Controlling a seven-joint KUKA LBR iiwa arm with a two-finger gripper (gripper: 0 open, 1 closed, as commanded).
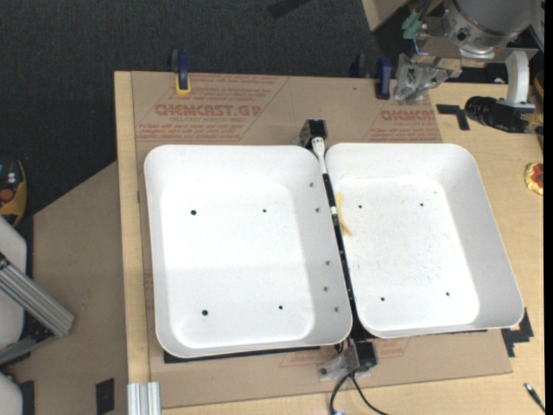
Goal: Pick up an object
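Thin pale-yellow sliver lies in the right bin by its left wall

Thin yellow sliver lies at left edge of right bin.

Bright, even light; faint shading across left bin; soft focus.

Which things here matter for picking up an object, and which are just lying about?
For the job:
- gripper, hanging past the far edge of the right bin
- small yellowish scrap by that bin's left wall, the likeliest thing to pick

Lying about:
- left bin
- blue clamp on the far edge of the board
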